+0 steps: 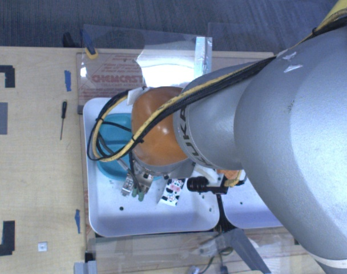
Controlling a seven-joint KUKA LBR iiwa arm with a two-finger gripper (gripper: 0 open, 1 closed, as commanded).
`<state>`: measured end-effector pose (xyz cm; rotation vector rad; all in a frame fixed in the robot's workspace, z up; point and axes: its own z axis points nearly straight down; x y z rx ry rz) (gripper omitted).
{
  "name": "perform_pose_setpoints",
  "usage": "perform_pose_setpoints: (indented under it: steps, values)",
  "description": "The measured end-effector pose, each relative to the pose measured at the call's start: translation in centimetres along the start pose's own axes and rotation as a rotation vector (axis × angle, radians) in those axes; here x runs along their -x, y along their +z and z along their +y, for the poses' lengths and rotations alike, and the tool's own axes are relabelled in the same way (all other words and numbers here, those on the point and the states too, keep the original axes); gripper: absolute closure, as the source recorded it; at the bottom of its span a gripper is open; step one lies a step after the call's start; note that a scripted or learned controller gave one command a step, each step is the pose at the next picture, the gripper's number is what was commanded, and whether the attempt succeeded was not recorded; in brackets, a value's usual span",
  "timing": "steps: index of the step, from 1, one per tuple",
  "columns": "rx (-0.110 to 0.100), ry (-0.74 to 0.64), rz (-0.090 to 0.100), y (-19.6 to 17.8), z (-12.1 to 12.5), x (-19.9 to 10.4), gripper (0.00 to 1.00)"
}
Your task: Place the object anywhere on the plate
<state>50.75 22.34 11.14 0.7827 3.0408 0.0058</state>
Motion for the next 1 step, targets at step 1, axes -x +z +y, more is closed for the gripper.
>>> perform_pose_setpoints:
  steps: [1]
  values:
    - [0.015,-0.118,-0.011,1.99,4.42,6.84,1.0]
